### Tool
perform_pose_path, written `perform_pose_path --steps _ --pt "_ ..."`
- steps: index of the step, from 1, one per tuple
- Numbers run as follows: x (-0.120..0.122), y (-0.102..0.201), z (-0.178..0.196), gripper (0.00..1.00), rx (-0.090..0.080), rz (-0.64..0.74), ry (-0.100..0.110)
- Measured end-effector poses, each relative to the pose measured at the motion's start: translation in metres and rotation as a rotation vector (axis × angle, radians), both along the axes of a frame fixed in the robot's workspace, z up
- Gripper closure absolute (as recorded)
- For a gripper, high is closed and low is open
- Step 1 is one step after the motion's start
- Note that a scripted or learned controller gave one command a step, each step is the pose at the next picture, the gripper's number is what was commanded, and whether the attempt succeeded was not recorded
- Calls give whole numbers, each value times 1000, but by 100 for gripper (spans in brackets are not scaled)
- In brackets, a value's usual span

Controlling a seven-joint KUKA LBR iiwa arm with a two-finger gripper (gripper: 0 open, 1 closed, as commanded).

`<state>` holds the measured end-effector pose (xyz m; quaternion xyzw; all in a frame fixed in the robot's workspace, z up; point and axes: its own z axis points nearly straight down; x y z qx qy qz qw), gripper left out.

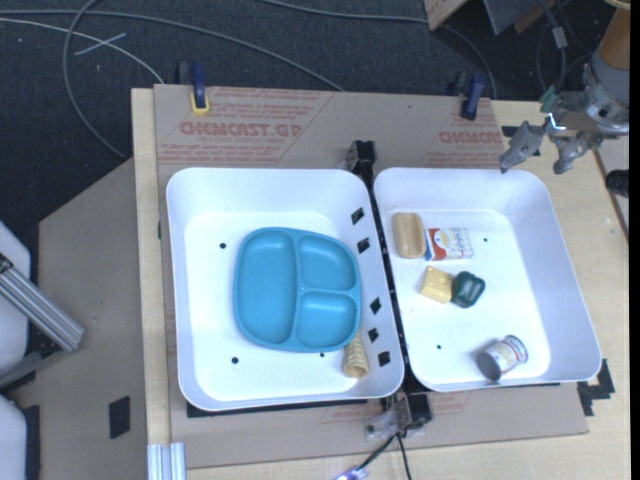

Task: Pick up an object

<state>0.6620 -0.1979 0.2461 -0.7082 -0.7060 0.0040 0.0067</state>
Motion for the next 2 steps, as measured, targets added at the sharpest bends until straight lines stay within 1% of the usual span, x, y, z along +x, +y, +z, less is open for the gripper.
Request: perform_pose_path --steps 1,2 --pt "2 1 10 0 -3 4 -15" --pt "2 1 -53 0 -2 3 -10"
